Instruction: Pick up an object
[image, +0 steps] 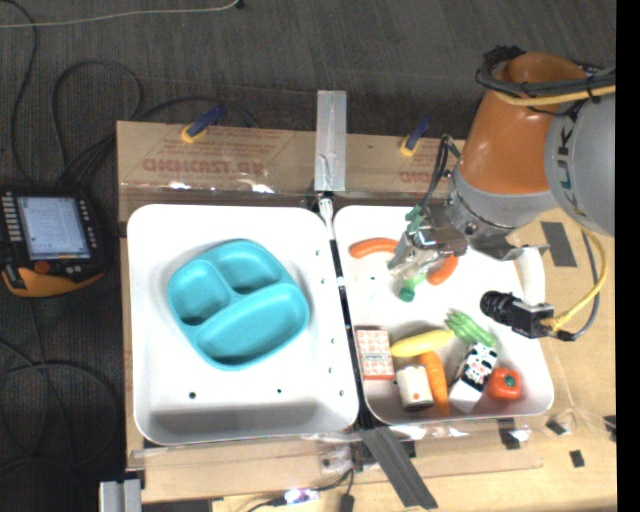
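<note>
Gripper (418, 262) hangs low in the right bin (535, 395), finger state indiscernible, over a small green-and-orange toy vegetable (425, 275): likely light, rigid, slick plastic, best pinched across its narrow middle.

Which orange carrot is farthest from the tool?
The carrot at the bin's near end, beside the banana. The other two lie up by the tool.

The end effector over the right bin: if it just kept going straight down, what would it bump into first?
Probably the small green item under the end effector, or else the bin floor; depth is hard to judge.
</note>
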